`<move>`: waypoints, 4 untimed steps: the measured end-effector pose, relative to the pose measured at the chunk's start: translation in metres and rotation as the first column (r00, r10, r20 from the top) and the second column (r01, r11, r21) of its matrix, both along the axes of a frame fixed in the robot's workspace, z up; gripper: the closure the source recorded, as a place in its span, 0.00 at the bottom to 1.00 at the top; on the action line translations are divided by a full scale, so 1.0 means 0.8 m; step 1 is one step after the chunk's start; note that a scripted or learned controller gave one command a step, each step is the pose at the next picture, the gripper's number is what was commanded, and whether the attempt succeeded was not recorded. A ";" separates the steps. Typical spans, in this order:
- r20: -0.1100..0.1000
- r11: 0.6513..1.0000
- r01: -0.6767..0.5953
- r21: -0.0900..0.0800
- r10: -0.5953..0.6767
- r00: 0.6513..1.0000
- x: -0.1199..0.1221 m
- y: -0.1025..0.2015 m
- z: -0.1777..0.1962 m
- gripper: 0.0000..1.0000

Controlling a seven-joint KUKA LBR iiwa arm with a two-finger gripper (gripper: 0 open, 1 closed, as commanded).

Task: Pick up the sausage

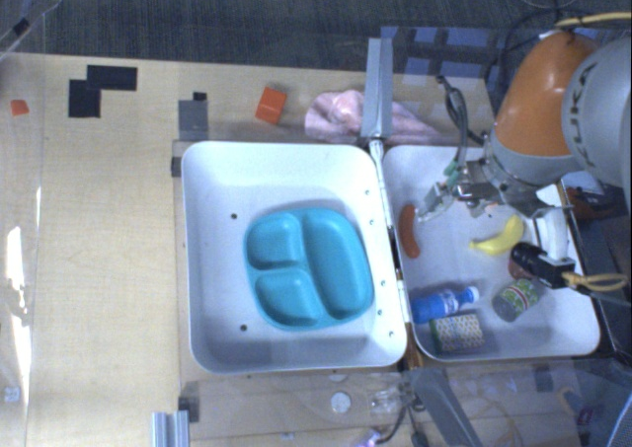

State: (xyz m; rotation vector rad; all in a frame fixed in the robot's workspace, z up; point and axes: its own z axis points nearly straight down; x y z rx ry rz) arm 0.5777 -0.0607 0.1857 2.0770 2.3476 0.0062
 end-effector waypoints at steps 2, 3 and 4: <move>-0.002 0.990 0.139 0.002 -0.139 0.990 0.052 0.040 0.000 0.00; -0.004 0.987 0.161 0.001 -0.161 0.987 0.055 -0.039 -0.097 0.00; 0.003 0.984 0.180 0.002 -0.180 0.984 0.099 -0.002 0.002 0.00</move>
